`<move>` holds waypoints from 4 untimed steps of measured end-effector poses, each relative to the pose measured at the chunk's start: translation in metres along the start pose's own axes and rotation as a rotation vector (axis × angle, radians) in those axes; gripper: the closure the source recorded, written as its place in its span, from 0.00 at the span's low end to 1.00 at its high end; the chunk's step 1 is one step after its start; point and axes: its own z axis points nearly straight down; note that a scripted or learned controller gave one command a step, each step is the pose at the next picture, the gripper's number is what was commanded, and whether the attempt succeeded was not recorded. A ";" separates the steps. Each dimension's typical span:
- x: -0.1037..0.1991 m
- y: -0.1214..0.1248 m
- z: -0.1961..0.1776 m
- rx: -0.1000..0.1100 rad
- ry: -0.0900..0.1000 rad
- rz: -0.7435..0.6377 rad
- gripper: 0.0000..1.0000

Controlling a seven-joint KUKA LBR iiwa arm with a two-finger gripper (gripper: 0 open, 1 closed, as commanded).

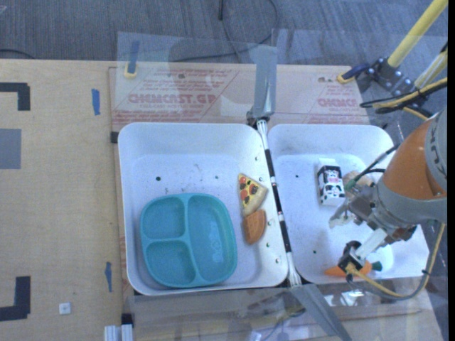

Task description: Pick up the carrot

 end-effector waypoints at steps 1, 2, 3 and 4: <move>0.026 0.022 0.024 -0.005 0.002 0.672 0.00; 0.028 0.021 0.014 -0.002 0.002 0.666 1.00; 0.025 -0.022 -0.026 0.005 -0.001 0.661 1.00; -0.007 0.005 0.002 0.004 -0.001 0.484 1.00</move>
